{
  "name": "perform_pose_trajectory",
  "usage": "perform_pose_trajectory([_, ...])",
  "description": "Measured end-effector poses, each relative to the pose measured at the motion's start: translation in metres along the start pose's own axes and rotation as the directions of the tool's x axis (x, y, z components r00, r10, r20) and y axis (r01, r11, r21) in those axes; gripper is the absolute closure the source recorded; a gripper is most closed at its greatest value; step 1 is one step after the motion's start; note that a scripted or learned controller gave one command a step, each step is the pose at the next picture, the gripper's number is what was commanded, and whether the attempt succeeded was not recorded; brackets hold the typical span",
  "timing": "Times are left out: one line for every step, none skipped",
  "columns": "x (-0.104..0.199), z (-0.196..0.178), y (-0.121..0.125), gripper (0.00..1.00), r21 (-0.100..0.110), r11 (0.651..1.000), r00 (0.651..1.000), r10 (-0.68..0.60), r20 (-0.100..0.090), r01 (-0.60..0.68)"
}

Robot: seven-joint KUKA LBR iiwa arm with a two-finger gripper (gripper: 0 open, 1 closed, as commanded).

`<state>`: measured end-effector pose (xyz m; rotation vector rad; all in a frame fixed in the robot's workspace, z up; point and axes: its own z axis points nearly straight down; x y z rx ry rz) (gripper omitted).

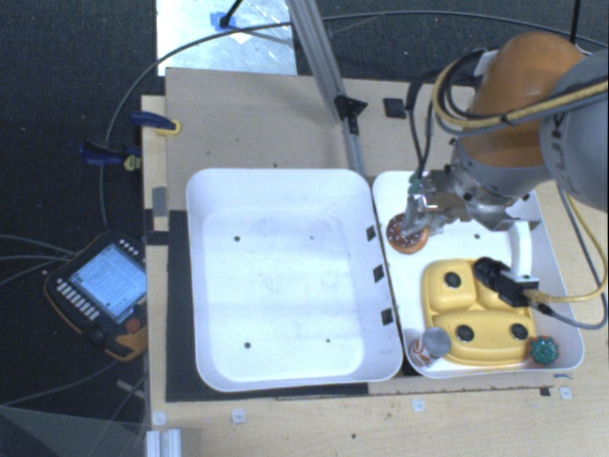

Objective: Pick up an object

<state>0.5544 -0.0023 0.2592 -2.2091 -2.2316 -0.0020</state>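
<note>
Gripper [414, 219] sits low over small round brown object [408, 236] at far-left corner of right bin [561, 355], touching or just above it. Can't tell how wide it's spread or if it has a hold; view too blurry. Object looks light, stiff, disc-like w/ a paler rim, prob. plastic, maybe slick. Best pinch across its rim. Yellow toy [473, 312] lies near, to the right; left bin [205, 284] beside.

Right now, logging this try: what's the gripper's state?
Gripper: down over the brown round object in the right bin; open, shut or holding cannot be told.
</note>
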Motion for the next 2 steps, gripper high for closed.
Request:
perform_pose_trajectory([0.05,0.019,0.003,1.0,0.001,1.0,1.0,0.001,0.0,-0.001])
perform_pose_trajectory([0.113,0.024,-0.004,1.0,0.0,1.0,1.0,-0.001,-0.001,0.001])
